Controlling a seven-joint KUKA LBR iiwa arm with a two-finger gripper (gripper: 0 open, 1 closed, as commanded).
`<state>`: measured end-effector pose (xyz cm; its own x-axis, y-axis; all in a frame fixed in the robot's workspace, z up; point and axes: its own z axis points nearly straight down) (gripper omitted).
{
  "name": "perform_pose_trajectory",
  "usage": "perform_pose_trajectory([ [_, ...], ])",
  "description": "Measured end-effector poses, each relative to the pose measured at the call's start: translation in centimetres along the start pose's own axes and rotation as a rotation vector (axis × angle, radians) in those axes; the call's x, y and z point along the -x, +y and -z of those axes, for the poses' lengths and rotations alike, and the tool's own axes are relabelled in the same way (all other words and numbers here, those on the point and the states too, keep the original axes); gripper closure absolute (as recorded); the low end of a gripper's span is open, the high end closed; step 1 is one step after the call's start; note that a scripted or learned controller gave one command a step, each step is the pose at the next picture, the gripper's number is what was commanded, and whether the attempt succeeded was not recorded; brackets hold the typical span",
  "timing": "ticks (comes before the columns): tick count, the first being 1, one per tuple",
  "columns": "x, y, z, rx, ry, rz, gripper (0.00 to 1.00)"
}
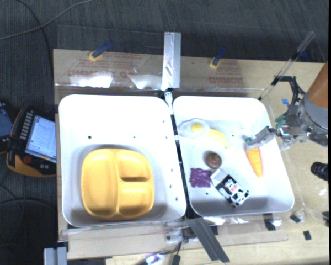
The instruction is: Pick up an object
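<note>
1. Two white bins sit side by side on the worktop [71, 70], touching along their inner edges.
2. The left bin [77, 112] holds one thing: a yellow tray [117, 182] with several compartments, lying toward 6 o'clock in the bin.
3. The right bin [231, 106] holds five things: a fried egg [194, 128] at 10 o'clock, a brown round piece [213, 159] near the middle, a purple piece [200, 177] just at 7 o'clock of the brown one, a black-and-white block [232, 189] at 6 o'clock, and a carrot [255, 160] at 3 o'clock.
4. The carrot lies flat with its long axis running close to 12–6 o'clock; its green top points to 12 o'clock, its narrow tip to 6 o'clock.
5. The gripper [263, 136] reaches in from 3 o'clock and sits right at the carrot's green top, touching or just above it.
6. Whether the gripper is apart or together I cannot tell.
7. The arm [320, 101] hangs over the bin's 3 o'clock rim.
</note>
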<state>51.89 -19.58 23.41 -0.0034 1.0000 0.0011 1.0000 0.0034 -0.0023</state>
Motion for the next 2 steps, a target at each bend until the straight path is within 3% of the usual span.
perform_pose_trajectory([
  [1, 2.8, 0.3, -7.4, -0.001, -0.001, 0.279, 0.00],
  [2, 2.0, 1.4, -13.7, 0.007, 0.006, 0.248, 0.00],
])
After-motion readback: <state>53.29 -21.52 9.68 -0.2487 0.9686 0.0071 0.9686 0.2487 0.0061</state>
